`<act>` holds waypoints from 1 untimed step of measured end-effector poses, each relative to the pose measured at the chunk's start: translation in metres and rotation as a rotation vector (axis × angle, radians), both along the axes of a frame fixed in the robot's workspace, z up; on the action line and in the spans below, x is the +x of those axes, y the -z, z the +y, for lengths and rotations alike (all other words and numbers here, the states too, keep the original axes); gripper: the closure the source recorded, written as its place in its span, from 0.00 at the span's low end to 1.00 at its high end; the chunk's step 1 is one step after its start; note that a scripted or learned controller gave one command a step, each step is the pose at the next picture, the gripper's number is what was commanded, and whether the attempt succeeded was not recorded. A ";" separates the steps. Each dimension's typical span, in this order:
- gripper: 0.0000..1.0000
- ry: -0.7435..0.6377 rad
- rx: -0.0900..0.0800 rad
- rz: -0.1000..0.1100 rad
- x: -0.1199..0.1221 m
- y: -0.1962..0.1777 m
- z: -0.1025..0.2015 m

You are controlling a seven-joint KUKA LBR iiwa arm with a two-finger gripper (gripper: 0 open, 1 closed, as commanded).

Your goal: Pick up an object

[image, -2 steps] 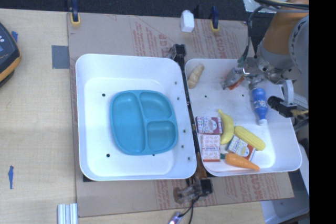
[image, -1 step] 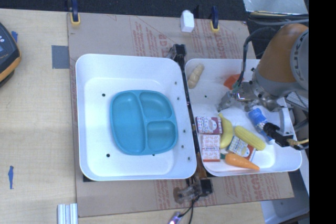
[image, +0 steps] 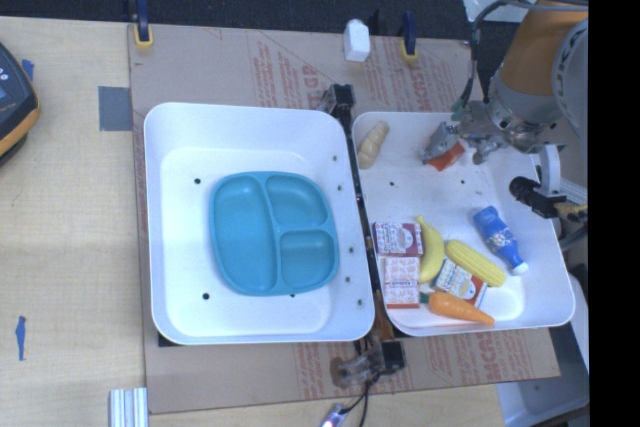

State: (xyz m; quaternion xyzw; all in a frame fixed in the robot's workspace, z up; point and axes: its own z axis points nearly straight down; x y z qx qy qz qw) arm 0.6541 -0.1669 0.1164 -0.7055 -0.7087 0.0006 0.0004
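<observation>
My gripper (image: 460, 147) hangs over the far part of the right bin (image: 545, 315), its grey fingers spread apart and open. A small red-orange object (image: 446, 158) lies at the tip of the left finger (image: 437, 144), and I cannot see that it is pinched. Elsewhere in this bin lie a beige potato-like piece (image: 372, 143), a blue bottle (image: 497, 237), a yellow banana (image: 430, 250), a yellow corn cob (image: 475, 262), an orange carrot (image: 460, 308) and small printed cartons (image: 399, 267).
The left bin (image: 170, 305) holds a blue divided plate (image: 275, 232). A black bracket (image: 342, 99) sits between the bins at the far side. The grey arm with its orange band (image: 535, 45) rises at the right.
</observation>
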 end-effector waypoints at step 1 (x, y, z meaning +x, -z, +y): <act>0.00 0.000 0.000 0.004 -0.063 0.021 0.007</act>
